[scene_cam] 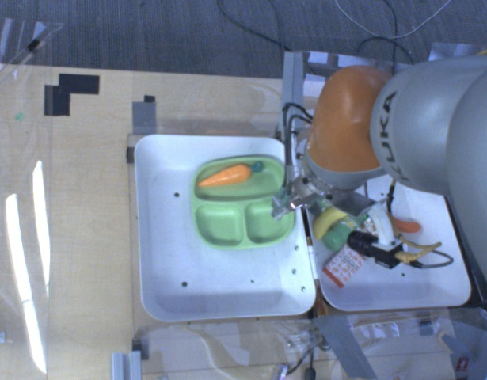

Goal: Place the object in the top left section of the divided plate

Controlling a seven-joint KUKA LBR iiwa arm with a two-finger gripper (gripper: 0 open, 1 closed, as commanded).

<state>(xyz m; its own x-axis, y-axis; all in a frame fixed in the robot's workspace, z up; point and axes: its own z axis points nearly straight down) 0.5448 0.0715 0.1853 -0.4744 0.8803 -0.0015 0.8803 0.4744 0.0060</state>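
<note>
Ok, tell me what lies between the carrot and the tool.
In the camera view, only green plate surface and its right rim lie between the carrot and the tool; no other object.

Views: one camera, fixed above the table [69,236].
Height: high, well above the arm [433,125], whose big grey and orange body shows from over its top.
Facing: down at a slant; the far table edge and dark floor [148,22] lie along the top of the frame.
Nearness: mid range; both bins fit in frame, the left bin [172,283] whole.
Centre: the end effector [287,202] sits near mid-frame, just right of centre.
Left of the end effector: left bin, then bare table.
Right of the end effector: right bin [401,291], partly covered by the arm.
Shared area: none, single view.
</note>
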